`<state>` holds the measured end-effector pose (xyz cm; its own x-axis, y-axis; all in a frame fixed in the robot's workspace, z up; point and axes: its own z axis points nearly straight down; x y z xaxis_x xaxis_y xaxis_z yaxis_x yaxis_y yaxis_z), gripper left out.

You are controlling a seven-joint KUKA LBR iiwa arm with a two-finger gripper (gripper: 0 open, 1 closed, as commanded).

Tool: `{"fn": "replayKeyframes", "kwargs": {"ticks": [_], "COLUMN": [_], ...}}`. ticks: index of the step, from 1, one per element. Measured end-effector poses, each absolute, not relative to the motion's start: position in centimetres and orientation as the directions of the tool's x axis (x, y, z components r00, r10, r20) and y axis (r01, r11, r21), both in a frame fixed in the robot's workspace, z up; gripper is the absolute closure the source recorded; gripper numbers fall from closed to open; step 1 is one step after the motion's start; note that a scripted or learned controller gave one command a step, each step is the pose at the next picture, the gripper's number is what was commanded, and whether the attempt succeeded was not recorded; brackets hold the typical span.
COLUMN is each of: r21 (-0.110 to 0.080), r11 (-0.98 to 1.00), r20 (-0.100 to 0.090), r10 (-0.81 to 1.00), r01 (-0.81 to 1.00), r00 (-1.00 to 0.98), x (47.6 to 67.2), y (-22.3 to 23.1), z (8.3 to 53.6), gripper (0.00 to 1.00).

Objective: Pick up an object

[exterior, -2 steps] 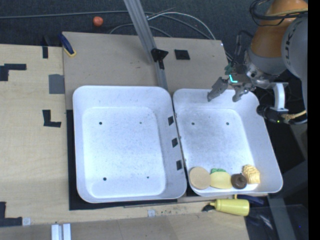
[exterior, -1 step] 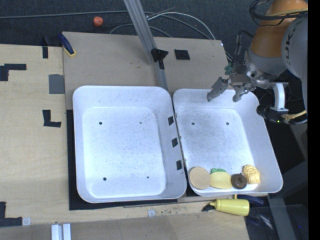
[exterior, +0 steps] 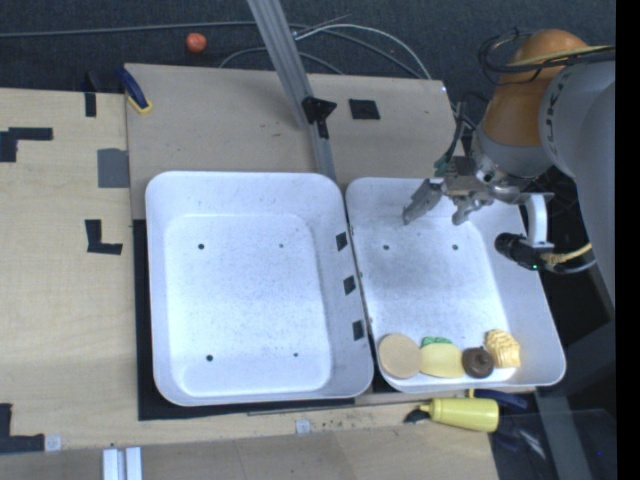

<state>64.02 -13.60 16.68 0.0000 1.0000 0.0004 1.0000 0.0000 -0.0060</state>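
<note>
The wooden bench carries two shallow white bins side by side. The left bin is the larger of the pair, its speckled floor bare apart from a few small dark dots. The right bin holds all the loose items, and they sit in a tight row along its near rim.

The grey arm reaches in from the right, its orange band above the wrist, and the gripper hangs over the far end of the right bin. Its two fingers are spread well apart, one pointing toward the bin's far-left corner and the other beside it, with nothing between them — the claw is open and holds no object. It is well apart from the row of items at the near rim.

In that row, from left to right: a round tan disc, lying flat and the widest piece; a pale yellow lump touching it, with a small green piece showing just behind; a small dark brown ring-shaped object; and a ridged yellow piece at the right end.

Outside the bin, just beside its near rim, a yellow cylinder with a black tip lies on the bench. A small orange ball rests on the dark floor beyond the bench.
</note>
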Motion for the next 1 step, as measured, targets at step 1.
{"fn": "replayKeyframes", "kwargs": {"ticks": [1], "r21": [-0.006], "r11": [0.001], "r20": [0.001], "r10": [1.0], "r01": [1.0], "r00": [-0.001], "x": [63.51], "y": [-12.97], "z": [10.55], "gripper": [0.0]}}
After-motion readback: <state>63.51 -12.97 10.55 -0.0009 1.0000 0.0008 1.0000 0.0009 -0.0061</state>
